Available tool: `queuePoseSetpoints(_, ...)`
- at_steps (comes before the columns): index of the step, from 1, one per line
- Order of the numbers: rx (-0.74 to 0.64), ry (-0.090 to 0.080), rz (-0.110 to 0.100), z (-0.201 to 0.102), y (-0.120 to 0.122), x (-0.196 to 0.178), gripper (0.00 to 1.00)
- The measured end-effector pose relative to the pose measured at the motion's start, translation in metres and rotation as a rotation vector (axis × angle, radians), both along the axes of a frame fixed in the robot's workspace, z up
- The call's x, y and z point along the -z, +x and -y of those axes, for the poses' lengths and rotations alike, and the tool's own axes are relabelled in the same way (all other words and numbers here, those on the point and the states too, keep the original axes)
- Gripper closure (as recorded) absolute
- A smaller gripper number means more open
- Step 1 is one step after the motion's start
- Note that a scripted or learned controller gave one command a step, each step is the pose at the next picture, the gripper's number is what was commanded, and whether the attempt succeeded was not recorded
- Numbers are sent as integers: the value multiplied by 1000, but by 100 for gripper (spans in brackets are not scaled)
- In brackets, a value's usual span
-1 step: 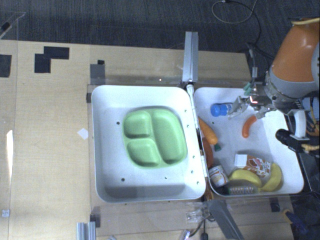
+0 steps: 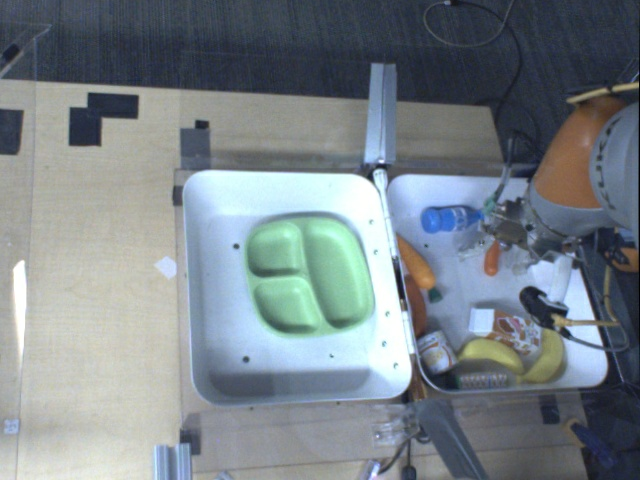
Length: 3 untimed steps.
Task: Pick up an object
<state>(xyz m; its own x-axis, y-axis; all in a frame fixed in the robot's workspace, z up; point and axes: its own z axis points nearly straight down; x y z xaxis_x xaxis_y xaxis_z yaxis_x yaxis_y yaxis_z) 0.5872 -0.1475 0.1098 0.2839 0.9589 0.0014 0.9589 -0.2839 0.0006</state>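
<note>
Mounted above the bench (image 2: 100,298), fixed, looking down at a slant. Far enough back to take in both white bins whole: the left bin (image 2: 215,368) near the middle of the frame, the right bin (image 2: 590,368) toward the right side. Faces so that dark floor (image 2: 250,28) runs along the top and the bench's near edge lies at the bottom. Catches the arm (image 2: 590,168) entering from the right edge.
</note>
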Motion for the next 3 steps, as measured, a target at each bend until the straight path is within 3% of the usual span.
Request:
queuePoseSetpoints(1, -2, 1, 5, -1, 2, -12, 100)
queuePoseSetpoints(2, 48, -3, 5, 25, 15, -132, 100)
queuePoseSetpoints(3, 38, -5, 8, 23, 17, -143, 100)
